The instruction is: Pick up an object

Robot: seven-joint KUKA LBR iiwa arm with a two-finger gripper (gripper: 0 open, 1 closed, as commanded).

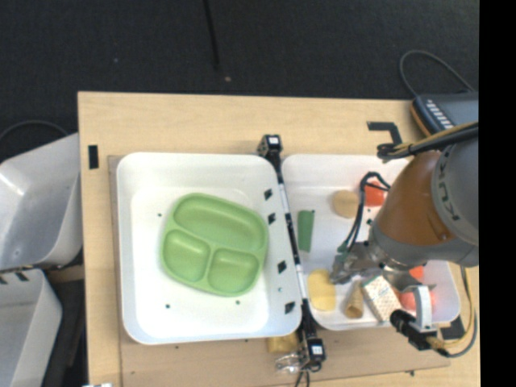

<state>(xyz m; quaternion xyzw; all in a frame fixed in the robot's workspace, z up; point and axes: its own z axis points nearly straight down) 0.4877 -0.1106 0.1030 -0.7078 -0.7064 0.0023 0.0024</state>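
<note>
My gripper [348,271] hangs low over the front part of the right bin [322,172], under the arm's orange band. Just left of it lies a yellow block [321,289], and a tan piece [354,303] sits right in front of it. A pale speckled block [380,297] rests beside that. A green bar [305,230] lies further back near the bin's left wall, and a tan round piece [345,204] sits toward the back. The arm covers much of the bin's right side.
The left bin [137,297] holds a green divided plate [214,244]. A red and white object [419,298] lies at the right bin's front right corner. Black clips line the wall between the bins. A cable and a dark device sit at the bench's back right.
</note>
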